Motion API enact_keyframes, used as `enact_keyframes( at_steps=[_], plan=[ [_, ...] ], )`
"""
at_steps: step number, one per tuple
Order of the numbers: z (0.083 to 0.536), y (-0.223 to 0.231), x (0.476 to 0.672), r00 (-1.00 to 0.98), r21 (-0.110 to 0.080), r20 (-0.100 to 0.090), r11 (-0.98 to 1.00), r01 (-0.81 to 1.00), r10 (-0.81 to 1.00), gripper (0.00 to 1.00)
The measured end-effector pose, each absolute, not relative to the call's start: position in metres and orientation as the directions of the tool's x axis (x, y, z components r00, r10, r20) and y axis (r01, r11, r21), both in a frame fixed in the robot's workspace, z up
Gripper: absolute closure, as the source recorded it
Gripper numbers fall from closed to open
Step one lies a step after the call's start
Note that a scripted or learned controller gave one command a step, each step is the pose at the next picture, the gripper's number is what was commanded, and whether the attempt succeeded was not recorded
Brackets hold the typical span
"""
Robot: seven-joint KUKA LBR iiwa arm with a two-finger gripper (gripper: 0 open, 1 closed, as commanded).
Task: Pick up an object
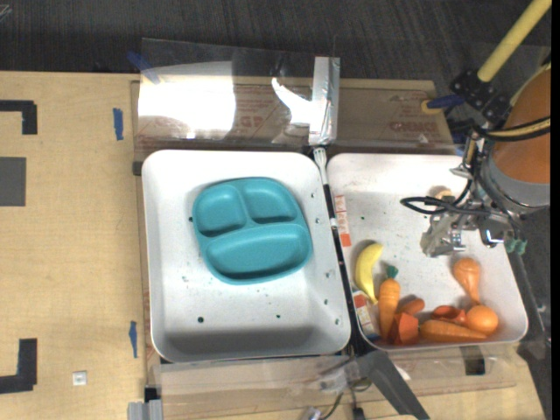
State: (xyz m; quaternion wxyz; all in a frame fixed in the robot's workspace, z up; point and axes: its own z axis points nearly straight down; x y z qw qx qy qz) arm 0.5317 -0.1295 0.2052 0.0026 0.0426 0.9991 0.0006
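My gripper (448,239) hangs over the right part of the right bin (385,166), above bare white floor. A yellow banana (369,269) lies about a hand's width to its left, near the bin's left wall. Just below and to the right of the gripper is an orange pear-shaped toy (468,276). Along the bin's front edge lie an upright carrot (388,300), a lying carrot (451,329), a round orange fruit (484,320) and small red pieces (411,306). I see nothing in the gripper.
The left bin (175,322) holds a teal divided plate (252,228). A black cable (424,203) loops out to the left of the wrist. The grey arm with its orange band (529,138) fills the upper right. Clear plastic sheeting (227,103) stands behind the bins.
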Motion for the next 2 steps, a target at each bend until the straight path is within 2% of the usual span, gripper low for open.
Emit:
enact_keyframes(
  at_steps=[1,2],
  plan=[
    [0.21,-0.036,0.609,-0.997,0.004,-0.009,0.997,0.078,0.078,1.0],
    [0.262,-0.024,0.654,-0.995,0.003,-0.013,0.995,0.097,0.097,1.0]
  ],
)
